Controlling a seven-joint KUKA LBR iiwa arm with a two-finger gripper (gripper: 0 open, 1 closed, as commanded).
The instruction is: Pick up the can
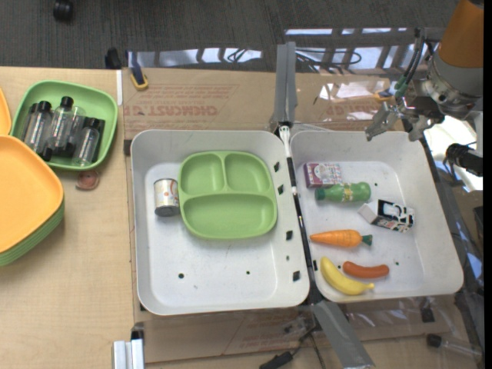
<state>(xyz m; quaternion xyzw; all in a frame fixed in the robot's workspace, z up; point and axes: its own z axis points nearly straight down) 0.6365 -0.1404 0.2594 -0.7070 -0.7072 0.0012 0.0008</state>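
The can (165, 197) is a small silver tin lying on its side in the left bin (223, 290), pressed against the left edge of a green divided plate (227, 194). My gripper (400, 121) hangs over the far rim of the right bin (438, 229), at the upper right, well away from the can. Its two fingers are spread apart with nothing between them.
The right bin holds a purple carton (323, 174), a green bottle (344, 193), a small black-and-white box (393, 215), a carrot (339, 238), a banana (343, 277) and a sausage (365, 268). Left of the bins sit orange plates (27, 202) and a green tray of bottles (65, 125).
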